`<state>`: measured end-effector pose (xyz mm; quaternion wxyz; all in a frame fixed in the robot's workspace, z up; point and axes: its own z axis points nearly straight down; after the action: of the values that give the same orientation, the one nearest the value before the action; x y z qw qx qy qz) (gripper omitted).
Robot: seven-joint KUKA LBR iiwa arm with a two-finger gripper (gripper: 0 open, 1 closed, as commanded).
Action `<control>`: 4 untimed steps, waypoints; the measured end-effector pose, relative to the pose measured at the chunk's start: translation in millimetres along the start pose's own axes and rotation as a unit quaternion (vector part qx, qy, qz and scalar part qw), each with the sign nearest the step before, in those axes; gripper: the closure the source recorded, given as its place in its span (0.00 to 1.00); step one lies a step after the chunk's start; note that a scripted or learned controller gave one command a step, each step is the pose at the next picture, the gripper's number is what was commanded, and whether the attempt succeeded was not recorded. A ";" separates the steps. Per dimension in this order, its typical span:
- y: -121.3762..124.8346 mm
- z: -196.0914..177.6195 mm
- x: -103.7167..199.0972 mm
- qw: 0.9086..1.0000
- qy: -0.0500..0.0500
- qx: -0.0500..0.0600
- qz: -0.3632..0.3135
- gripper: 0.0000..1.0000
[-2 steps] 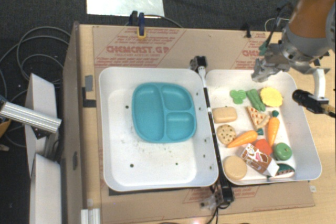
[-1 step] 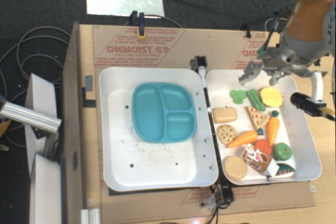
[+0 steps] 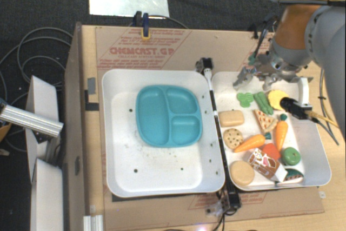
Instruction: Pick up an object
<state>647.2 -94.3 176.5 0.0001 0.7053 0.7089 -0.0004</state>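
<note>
Gripper [image 3: 253,77], fingers spread and empty, above the green toy [image 3: 246,98]; crowded neighbouring toys could block or deflect a grasp.

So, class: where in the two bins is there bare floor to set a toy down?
Left bin: bare floor all round the teal plate, widest toward its near wall. Right bin: crowded with toy food; a bare strip along its far wall, below the hand.

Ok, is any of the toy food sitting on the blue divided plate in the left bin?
No, the blue divided plate holds no food; the carrots, cookie and other toy food all lie in the right bin.
</note>
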 end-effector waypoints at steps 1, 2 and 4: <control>20.8 95.3 -9.0 1.000 -0.001 -0.002 0.000 0.00; 22.6 77.9 -9.4 1.000 -0.002 -0.005 -0.002 1.00; -23.1 -8.4 43.9 1.000 0.001 -0.001 0.000 0.00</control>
<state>623.9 -50.5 184.9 0.0007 0.7054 0.7088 0.0010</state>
